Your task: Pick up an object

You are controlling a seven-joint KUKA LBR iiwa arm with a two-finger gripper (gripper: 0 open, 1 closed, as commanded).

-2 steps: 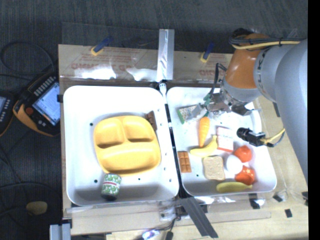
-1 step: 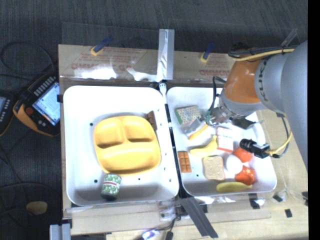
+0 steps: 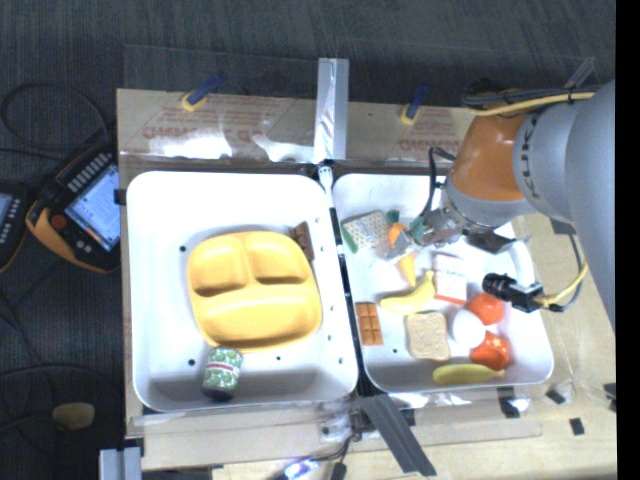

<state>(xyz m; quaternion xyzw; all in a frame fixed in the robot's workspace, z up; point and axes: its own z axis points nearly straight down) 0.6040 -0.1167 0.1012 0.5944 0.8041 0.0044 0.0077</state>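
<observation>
Orange banding above the wrist is marking where the arm is being brought in over the right bin, and the gripper is being held low at that bin's upper left, among the small items there. Whether anything is being gripped cannot be told from this slanted view. Taking the slice of bread as the landmark: a banana is lying just above it, a white card is sitting above and to its right, a white egg-like piece is touching its right side, two red items are being seen further right, a yellow-green pickle shape is lying just below, and a brown waffle piece is resting to its left against the bin wall. Further above the bread, a green-checked packet is lying beside the gripper. Well to the left of the bread, a yellow divided tray and a green cup are being kept in the left bin. Judging from this, the descent toward a target is being carried out, and a firm closing and a straight lift are being called for next.
</observation>
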